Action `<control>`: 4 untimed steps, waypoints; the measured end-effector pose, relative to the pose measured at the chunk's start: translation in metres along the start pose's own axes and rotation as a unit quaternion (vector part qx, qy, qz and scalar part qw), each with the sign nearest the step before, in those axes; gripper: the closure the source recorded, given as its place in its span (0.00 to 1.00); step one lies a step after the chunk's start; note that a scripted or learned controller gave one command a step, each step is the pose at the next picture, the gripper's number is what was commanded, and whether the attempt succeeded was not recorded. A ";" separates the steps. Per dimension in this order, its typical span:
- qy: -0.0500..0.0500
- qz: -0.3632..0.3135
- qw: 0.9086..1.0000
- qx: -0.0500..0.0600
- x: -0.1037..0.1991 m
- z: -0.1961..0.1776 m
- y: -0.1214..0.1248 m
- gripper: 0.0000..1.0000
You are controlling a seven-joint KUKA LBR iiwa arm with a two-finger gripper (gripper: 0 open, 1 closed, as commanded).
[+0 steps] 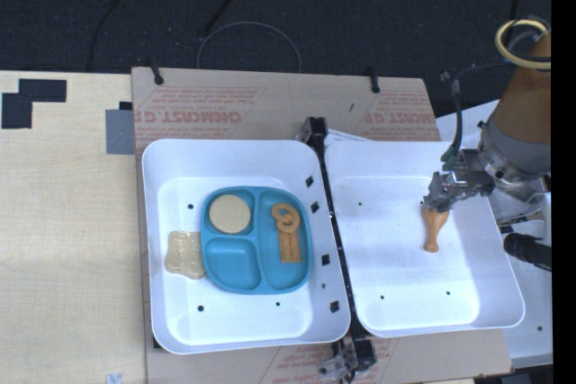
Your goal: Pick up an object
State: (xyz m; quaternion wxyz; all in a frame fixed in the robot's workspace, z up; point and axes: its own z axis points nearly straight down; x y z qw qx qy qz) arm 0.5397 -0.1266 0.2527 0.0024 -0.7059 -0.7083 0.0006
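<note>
Gripper [444, 198] sits over the right bin [396, 319], near that bin's far right side, arm entering from the right with the orange band [526, 108] above the wrist. Fingers close narrowly on the top end of a small tan wooden piece [434, 229] — the piece hangs below the fingertips, its lower end pointing toward the near side of the bin, close to the white floor; whether it touches the floor, cannot tell.

Room around the fingers: to their left, a broad stretch of bare white bin floor runs to the black divider [331, 229] between the bins. Below the fingers, bare floor runs to the near rim. To their right, the bin's right wall lies near, with the arm's body crowding above it. Behind the fingers, the far rim is near too.

Well apart to the fingers' left, past the divider, the left bin [171, 319] holds a blue sectioned tray [238, 270] — a round tan disc [229, 213] in one compartment, an orange-brown key-shaped piece [287, 231] in another. A pale yellow piece [184, 253] lies against the tray's left edge, on the bin floor. Cardboard sheet [270, 108] lies under both bins, its far edge clamped.
</note>
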 end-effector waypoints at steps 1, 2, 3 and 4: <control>0.000 -0.001 1.000 -0.001 0.050 -0.003 0.025 1.00; 0.000 0.000 1.000 -0.001 0.092 -0.002 0.043 1.00; -0.001 0.000 1.000 -0.001 0.141 0.009 0.069 1.00; -0.001 0.000 1.000 0.000 0.190 0.027 0.075 1.00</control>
